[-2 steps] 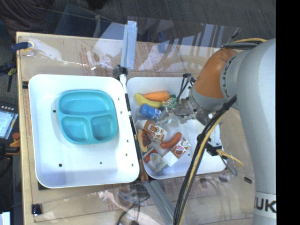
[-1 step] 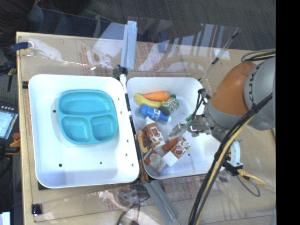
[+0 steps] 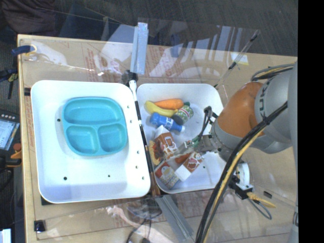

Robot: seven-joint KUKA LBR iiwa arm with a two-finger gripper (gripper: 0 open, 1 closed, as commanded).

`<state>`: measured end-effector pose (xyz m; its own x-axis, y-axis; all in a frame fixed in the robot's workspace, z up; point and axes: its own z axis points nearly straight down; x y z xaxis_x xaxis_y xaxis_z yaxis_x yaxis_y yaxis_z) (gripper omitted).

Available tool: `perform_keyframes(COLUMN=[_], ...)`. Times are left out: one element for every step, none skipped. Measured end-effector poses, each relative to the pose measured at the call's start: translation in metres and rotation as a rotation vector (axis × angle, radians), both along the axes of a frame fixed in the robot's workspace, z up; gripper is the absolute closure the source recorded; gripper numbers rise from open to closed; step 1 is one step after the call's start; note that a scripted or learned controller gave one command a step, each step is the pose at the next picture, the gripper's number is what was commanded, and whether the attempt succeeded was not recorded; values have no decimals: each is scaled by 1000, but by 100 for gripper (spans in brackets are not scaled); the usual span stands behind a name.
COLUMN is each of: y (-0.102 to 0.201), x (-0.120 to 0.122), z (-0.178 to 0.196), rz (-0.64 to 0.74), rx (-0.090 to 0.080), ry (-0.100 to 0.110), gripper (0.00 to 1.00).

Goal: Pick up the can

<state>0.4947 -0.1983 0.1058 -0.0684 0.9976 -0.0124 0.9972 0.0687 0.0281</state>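
- The tool (image 3: 198,145) is reaching into the right bin (image 3: 215,96) from the right, low over the bin's middle; how it is set, open or closed, I cannot tell, since the wrist is covering it.
- The tool's tip is sitting just beside, perhaps touching, a red-and-white packet (image 3: 192,162); nothing is visibly sitting in its grip.
- Nearest the front edge of the bin, a small carton (image 3: 168,176) with red and white print is lying tilted against the front wall.
- Just behind it, a brown-and-white printed packet (image 3: 166,146) is lying flat, to the left of the tool.
- Farther back, a blue bottle-like piece (image 3: 166,122) is lying on its side near the bin's left wall.
- The can (image 3: 184,113), small with a green and dark label, is lying on its side just behind the blue piece, touching or almost touching it, well apart from the tool.
- At the back, a toy carrot (image 3: 169,104) is lying beside a yellow banana (image 3: 153,108), both just behind the can.
- The grey arm with its orange band (image 3: 242,116) is hanging over the bin's right side.
- The left bin (image 3: 45,176) is carrying a turquoise divided plate (image 3: 94,124).
- Both bins are resting on the surface (image 3: 76,59).
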Motion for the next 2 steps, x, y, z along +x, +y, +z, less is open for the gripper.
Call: perform_keyframes(y=[-13, -13], x=[-18, 52], z=[86, -4], rz=[47, 93], rx=[11, 8], ry=[32, 28], gripper=[0, 0])
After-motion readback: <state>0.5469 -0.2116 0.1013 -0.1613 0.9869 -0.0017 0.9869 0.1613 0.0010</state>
